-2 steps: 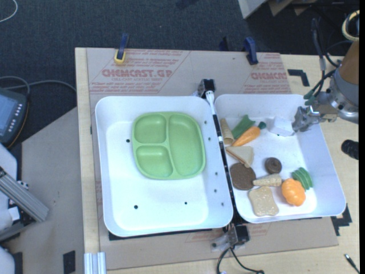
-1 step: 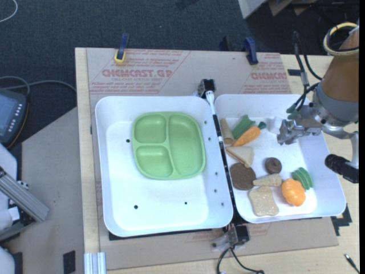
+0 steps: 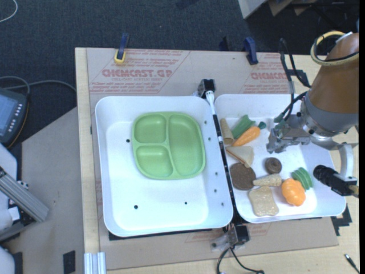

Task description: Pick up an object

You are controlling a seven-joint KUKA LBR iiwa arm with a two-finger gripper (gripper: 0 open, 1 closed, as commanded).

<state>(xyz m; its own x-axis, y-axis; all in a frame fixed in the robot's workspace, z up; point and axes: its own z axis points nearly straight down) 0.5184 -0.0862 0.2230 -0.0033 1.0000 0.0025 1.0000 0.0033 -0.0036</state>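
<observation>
Right bin (image 3: 251, 104) held the toy food, clustered in its left and near half. Far left: a carrot (image 3: 247, 135) with a green piece (image 3: 245, 122) just beyond it, and a tan cone (image 3: 227, 131) at the bin's left wall. Nearer: a tan wedge (image 3: 242, 153), then a dark brown patty (image 3: 243, 176) touching a pale stick (image 3: 268, 180). A small brown disc (image 3: 273, 165) lay just right of the wedge. Nearest: a cracker (image 3: 263, 201) and an orange fruit (image 3: 293, 192) with green leaves (image 3: 303, 177) at its far side.

Gripper (image 3: 276, 143) hung over the right bin, just right of the carrot and just beyond the brown disc. Nothing was seen between its fingers; whether they stood wide or narrow could not be told from this angle. Arm (image 3: 336, 87) came in from the right, orange band above grey wrist.

Left bin (image 3: 108, 153) carried a green divided plate (image 3: 169, 145), three compartments, lying flat toward the far middle. Bins sat side by side, touching, on a brown board (image 3: 91, 73) held by clamps at the far edge: one yellow (image 3: 121, 51), one blue (image 3: 249, 49).
</observation>
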